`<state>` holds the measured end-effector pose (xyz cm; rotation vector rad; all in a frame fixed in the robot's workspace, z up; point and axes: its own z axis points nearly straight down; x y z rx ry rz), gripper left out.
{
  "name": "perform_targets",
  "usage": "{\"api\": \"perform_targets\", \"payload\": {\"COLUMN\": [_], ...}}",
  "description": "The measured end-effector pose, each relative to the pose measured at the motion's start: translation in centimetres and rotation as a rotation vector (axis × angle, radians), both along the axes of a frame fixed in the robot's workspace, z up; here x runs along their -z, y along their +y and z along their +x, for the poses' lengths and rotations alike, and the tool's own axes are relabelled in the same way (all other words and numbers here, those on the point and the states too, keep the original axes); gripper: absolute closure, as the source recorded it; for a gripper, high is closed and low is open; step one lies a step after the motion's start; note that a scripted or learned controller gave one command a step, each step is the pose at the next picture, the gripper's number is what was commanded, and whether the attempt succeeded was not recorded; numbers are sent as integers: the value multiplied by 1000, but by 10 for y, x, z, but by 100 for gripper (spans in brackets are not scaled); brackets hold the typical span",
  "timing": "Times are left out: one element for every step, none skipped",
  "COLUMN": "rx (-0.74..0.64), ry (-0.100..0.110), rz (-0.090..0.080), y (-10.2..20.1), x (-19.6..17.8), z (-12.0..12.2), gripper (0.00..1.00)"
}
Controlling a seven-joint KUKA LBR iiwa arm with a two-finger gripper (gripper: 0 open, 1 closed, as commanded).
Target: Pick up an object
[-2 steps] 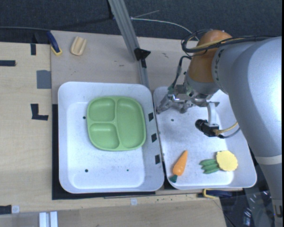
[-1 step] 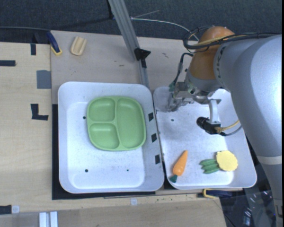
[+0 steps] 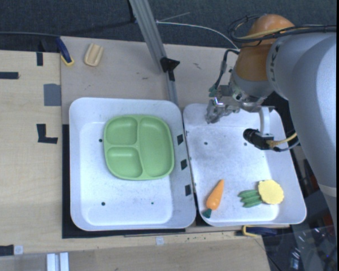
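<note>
The grey arm with its orange band [image 3: 260, 44] reaches in from the right and bends down over the far left corner of the right-hand shallow white bin [image 3: 237, 151]. Its two-finger gripper [image 3: 214, 113] hangs low near that bin's far rim; whether the jaws are spread or pressed together cannot be told from here, and nothing shows between them.

Going left to right: the left shallow white bin [image 3: 87, 208] holds a light green plastic divided plate [image 3: 139, 147], lying flat. In the right bin, well apart from the gripper at the near edge, lie a small orange toy carrot [image 3: 214, 195], tilted, then a green pea pod [image 3: 250, 197] touching a yellow frilled round toy [image 3: 270, 192].

The bins sit on a pale wooden bench [image 3: 22, 168] marked with dark tape.
</note>
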<state>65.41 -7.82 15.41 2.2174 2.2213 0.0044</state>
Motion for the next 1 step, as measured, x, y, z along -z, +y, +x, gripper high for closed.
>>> {"api": "perform_targets", "payload": {"rx": [0], "ry": [0], "rz": [-1], "y": [-9], "x": [-57], "z": [-1], "gripper": [100]}}
